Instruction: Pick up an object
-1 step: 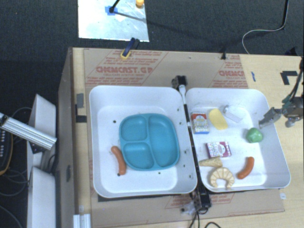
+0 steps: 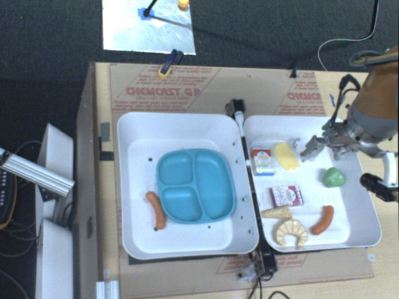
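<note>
Camera view: gripper (image 2: 313, 147) hangs over the right bin (image 2: 368, 226), fingers spread, nothing between them. It sits just right of the yellow block (image 2: 287, 156); green ball (image 2: 333, 177) lies near, below.

"CHEMCAST GP" in red on the brown sheet (image 2: 163, 92) beneath the bins.

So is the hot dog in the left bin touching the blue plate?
Apart. The camera view shows a thin strip of white bin floor between the hot dog and the blue divided plate's left edge.
</note>
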Controlling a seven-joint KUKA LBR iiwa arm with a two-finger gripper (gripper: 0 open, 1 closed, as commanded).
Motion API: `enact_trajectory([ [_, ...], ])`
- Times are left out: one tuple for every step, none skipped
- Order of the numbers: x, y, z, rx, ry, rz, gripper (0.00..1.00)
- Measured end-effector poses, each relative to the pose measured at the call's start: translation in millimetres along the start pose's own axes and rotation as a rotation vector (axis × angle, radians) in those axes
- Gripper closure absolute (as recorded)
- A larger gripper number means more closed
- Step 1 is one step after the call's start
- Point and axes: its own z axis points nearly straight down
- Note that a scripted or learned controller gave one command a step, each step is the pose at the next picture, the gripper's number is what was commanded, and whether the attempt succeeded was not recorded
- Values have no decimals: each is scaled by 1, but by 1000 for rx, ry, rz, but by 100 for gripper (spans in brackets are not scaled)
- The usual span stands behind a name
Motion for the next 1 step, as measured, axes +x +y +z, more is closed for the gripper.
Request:
enact_trajectory([
  [37, 33, 47, -1, 0, -1, 0],
])
